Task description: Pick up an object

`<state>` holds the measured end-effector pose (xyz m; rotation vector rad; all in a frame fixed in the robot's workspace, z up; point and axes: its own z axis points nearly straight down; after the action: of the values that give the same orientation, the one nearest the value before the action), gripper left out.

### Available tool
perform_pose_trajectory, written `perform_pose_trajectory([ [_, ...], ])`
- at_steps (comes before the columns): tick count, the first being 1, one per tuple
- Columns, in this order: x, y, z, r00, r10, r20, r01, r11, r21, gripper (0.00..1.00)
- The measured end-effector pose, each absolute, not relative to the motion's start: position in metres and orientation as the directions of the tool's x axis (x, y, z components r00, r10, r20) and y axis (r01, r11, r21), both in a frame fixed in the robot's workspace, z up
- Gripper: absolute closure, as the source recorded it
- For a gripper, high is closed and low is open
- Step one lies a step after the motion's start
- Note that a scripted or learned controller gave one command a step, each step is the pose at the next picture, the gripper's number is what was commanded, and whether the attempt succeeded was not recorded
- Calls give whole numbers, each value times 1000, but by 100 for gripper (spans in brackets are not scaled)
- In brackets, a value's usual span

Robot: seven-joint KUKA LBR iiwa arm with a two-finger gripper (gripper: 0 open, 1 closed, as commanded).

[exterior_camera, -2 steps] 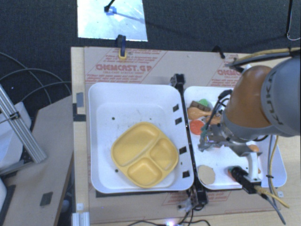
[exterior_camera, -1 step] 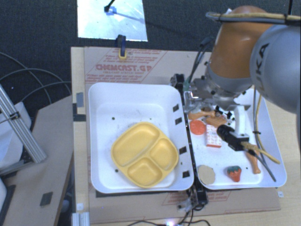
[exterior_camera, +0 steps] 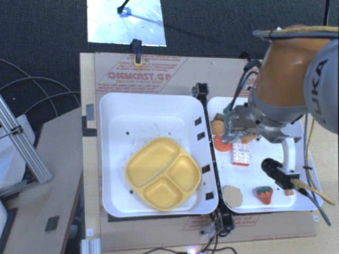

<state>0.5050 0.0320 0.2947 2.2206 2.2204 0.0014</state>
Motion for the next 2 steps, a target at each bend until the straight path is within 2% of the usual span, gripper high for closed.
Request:
perform_pose_trajectory([
  [1,489,-27,179,6,1000,-2,1000,-6,-11,100],
  [2,489,39,302,-11,1000,5,1000,11,15,100],
])
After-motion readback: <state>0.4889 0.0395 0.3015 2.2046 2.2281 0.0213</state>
